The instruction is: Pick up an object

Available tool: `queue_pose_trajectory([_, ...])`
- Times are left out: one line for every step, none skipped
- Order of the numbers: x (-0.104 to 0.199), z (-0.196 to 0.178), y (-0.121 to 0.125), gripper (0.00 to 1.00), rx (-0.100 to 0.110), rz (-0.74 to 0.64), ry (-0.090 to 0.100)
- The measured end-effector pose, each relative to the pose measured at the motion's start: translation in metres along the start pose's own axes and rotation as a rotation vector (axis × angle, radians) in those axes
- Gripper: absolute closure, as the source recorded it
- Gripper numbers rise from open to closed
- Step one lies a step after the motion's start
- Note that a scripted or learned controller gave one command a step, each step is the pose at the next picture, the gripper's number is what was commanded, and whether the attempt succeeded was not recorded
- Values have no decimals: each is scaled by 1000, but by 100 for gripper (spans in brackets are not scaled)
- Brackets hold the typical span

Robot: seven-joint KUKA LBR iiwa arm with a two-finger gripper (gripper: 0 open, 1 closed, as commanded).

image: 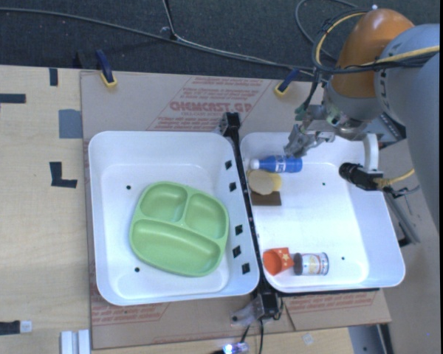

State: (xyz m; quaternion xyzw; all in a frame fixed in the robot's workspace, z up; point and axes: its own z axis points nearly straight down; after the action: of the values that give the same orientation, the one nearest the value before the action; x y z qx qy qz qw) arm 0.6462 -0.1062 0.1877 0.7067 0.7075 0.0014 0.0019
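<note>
My gripper (294,147) hangs over the back of the right bin (354,220), its tips just above the right end of a blue bottle (278,165) with a white cap that lies on its side. Nothing shows between the tips. In front of the bottle, a round tan piece (263,182) rests on a brown block (269,198). A small jar with a dark band (310,263) lies near the front wall of the right bin, next to an orange-red object (276,260). A green divided plate (180,228) fills the middle of the left bin (111,161).
A black divider strip (240,205) runs between the two bins. The bins sit on a cardboard sheet (199,102) held by blue and yellow clamps (105,71). Cables (207,46) trail across the dark floor at the back.
</note>
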Motion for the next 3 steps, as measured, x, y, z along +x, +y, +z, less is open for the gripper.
queue_pose_trajectory([6,-53,-7,100,1,-1,0])
queue_pose_trajectory([7,-64,-7,100,5,0,1])
queue_pose_trajectory([57,-66,-13,100,6,-4,2])
